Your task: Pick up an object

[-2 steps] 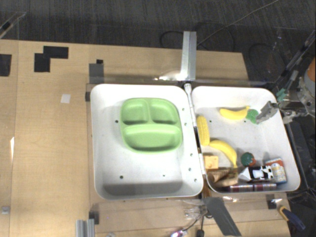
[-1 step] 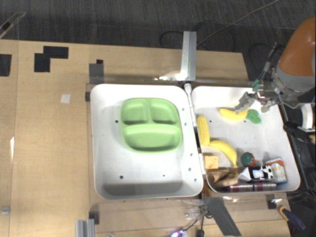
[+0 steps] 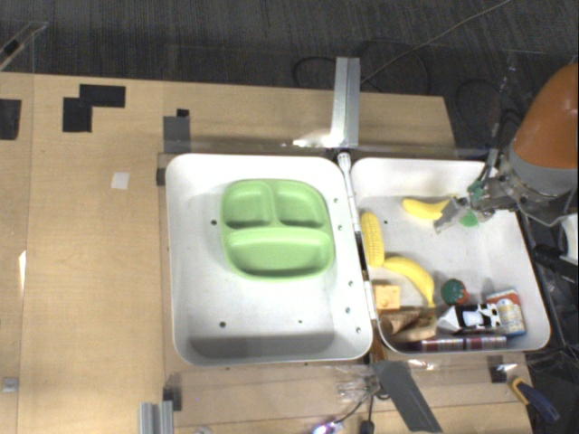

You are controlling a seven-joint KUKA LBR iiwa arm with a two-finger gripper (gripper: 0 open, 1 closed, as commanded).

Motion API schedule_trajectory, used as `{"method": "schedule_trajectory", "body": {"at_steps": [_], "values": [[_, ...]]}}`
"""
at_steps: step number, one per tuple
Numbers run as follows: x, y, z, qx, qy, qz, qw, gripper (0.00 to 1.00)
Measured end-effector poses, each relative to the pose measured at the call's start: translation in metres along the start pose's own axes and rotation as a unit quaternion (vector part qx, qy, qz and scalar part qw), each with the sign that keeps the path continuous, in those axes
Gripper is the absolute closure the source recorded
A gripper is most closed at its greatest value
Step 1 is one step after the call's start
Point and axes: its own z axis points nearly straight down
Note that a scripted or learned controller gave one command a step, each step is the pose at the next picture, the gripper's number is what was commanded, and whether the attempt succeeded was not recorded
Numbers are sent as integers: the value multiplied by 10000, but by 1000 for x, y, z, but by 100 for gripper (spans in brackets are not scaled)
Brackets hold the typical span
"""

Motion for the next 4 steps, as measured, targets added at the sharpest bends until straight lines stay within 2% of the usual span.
{"method": "schedule_trajectory", "body": {"at_steps": [1, 2, 3, 4], "values": [[1, 3, -12, -35, -11, -8, 10000, 100], [23, 89, 66, -1, 5, 138, 9999, 100], [34, 63, 36, -7, 3, 393, 9992, 100], [34, 63, 36, -5, 3, 393, 9992, 0]]}}
